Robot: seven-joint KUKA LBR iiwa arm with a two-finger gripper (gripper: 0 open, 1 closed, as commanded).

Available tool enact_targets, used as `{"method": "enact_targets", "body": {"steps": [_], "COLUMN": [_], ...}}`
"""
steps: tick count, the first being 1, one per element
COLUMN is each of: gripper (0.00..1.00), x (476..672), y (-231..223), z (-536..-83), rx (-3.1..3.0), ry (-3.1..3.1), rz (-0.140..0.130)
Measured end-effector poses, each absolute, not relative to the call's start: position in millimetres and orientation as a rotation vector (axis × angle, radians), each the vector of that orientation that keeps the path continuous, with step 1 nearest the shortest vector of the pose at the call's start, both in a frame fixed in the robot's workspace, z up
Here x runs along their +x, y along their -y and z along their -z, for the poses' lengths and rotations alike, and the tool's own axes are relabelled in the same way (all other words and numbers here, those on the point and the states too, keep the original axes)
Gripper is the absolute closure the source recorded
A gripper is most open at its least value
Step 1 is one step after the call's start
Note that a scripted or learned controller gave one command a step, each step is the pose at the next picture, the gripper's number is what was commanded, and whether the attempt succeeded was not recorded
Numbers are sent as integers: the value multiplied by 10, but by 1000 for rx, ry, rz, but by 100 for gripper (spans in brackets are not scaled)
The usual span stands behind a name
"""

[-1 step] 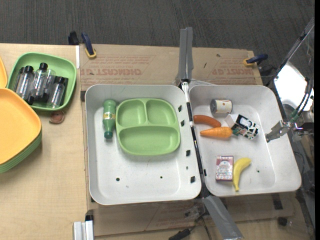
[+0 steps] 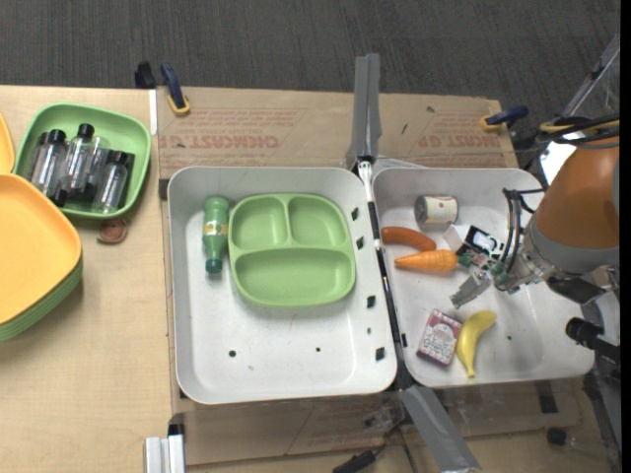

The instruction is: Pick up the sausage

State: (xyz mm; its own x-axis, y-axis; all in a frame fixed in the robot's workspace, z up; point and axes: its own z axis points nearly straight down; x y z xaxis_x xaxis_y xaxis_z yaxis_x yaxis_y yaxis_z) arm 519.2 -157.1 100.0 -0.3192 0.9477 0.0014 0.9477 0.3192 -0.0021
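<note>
Approach step: my gripper (image 2: 473, 286), fingers apart and holding nothing, hovers centre-right of frame near the carrot (image 2: 427, 260); sausage (image 2: 407, 236) lies just above it, so next I shift up-left.

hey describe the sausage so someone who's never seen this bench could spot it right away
Look in the right-hand white bin, in its upper left part. The sausage lies just above the carrot and left of a small white can. It is smooth, reddish-orange and round-ended, whereas the carrot tapers to a point.
</note>
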Motion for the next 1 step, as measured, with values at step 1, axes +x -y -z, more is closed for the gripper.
{"method": "enact_targets", "body": {"steps": [1], "gripper": [0], "x": [5492], "y": [1656], "z": [-911], "rx": [-2175], "ry": [2267], "rz": [-2]}}
